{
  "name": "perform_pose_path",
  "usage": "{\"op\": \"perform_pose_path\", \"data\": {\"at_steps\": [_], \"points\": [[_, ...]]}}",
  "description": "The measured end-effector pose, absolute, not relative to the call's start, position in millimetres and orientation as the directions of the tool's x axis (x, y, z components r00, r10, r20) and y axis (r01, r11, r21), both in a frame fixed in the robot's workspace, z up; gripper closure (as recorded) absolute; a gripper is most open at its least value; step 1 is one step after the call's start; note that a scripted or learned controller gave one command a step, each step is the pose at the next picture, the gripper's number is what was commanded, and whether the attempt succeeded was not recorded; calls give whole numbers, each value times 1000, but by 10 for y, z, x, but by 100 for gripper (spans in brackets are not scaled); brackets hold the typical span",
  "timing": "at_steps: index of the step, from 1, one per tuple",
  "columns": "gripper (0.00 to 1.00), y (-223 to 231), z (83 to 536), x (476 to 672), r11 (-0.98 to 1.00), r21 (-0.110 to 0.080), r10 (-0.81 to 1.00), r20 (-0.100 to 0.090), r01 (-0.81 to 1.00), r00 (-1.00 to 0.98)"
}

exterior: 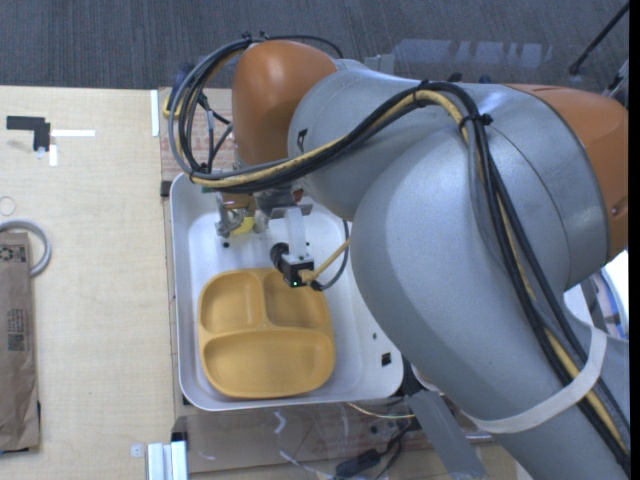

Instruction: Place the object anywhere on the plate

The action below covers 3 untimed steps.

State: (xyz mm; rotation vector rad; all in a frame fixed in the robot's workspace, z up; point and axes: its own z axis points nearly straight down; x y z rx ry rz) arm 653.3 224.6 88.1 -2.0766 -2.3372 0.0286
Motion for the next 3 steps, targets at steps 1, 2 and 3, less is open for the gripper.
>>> {"op": "perform_pose_path", "data": {"at_steps": [1, 2, 3], "points": [[100, 2232, 975, 6538, 116, -24, 993, -2, 993, -116], [100, 2218, 1069, 6544, 115, -24, 993, -4, 993, -115], [100, 2206, 1163, 6549, 114, -24, 993, -5, 993, -114]]}}
